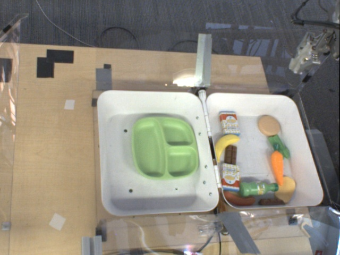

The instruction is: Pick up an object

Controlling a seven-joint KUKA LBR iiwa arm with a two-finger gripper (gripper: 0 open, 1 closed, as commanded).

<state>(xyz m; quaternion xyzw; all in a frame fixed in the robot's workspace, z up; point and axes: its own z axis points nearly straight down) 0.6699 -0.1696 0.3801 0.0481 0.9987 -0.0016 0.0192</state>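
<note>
We see the gripper (308,54) high at the upper right, outside the bins; we cannot tell its jaws' state. The carrot (277,165) lies in the right bin (297,116).

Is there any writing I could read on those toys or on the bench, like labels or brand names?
No text can be read.
Upper carton: red and white printed label, too blurred to read.
Lower carton: similar label, also too blurred.
Green bottle: no legible label.
Black squares on the bench: plain marks, no letters.
</note>
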